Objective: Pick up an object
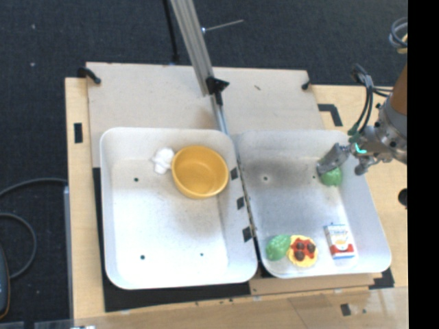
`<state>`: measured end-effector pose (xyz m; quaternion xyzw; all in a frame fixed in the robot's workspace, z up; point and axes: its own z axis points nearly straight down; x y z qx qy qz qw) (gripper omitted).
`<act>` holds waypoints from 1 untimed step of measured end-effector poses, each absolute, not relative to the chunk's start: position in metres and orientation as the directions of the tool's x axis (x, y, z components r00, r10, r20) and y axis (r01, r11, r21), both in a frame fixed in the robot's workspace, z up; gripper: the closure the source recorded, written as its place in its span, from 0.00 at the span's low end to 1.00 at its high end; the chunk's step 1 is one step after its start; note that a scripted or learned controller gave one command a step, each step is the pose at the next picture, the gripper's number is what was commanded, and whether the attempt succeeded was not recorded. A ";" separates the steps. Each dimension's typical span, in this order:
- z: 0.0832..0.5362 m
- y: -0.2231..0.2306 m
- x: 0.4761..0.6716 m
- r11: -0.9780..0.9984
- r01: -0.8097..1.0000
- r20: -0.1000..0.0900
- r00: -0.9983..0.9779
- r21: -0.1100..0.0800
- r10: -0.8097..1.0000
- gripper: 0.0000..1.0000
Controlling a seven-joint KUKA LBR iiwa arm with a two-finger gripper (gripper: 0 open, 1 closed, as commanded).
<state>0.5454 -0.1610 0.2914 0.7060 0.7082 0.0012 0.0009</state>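
Camera view, left to right. Left bin (pixel 123 252): small white object (pixel 163 160) touching a yellow bowl (pixel 199 171), both near the back wall. Right bin (pixel 302 184): green leafy item (pixel 278 247), beside it a round yellow piece with red bits (pixel 303 250), then a small carton (pixel 339 242), all along the front; a green object (pixel 332 177) farther back on the right. Gripper (pixel 334 159) directly over the green object; whether its fingers are apart or clamped cannot be told.
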 end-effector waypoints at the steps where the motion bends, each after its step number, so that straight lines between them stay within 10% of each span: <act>1: 0.248 -0.159 0.553 -0.001 1.000 -0.002 0.001 0.001 1.000 0.00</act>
